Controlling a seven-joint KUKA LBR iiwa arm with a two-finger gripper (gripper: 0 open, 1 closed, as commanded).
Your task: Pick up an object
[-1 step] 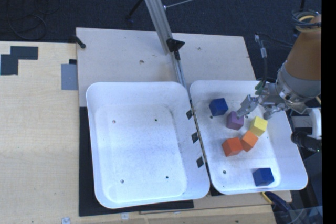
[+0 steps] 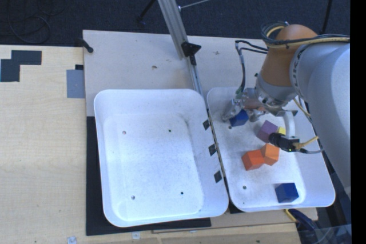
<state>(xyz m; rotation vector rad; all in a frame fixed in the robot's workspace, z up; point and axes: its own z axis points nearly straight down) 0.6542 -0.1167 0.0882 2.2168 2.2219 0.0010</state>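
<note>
Gripper (image 2: 240, 111) work is under way in the right-hand shallow white plastic bin (image 2: 311, 194), near its far left corner, where the grey arm with the orange band (image 2: 286, 60) reaches down from the right. A small dark blue block (image 2: 239, 118) sits right at the gripper's tip, touching or just under it; whether it is actually clamped or merely beside the metal cannot be told from this slanted view, so I would judge this a grasp attempt in progress, not a secured hold.

Other candidates lie loose on the same bin's floor: a purple cube (image 2: 266, 130) near the wrist, a pair of orange cubes (image 2: 261, 156) touching each other at mid-bin, and a brighter blue cube (image 2: 286, 192) alone toward the near edge. All look like hard, matte, sharp-edged blocks, easy to pinch on flat faces but prone to skid on smooth plastic.

The left-hand white bin (image 2: 114, 106) shows a speckled floor with a few dark dots, on the pale surface (image 2: 126, 60).
</note>
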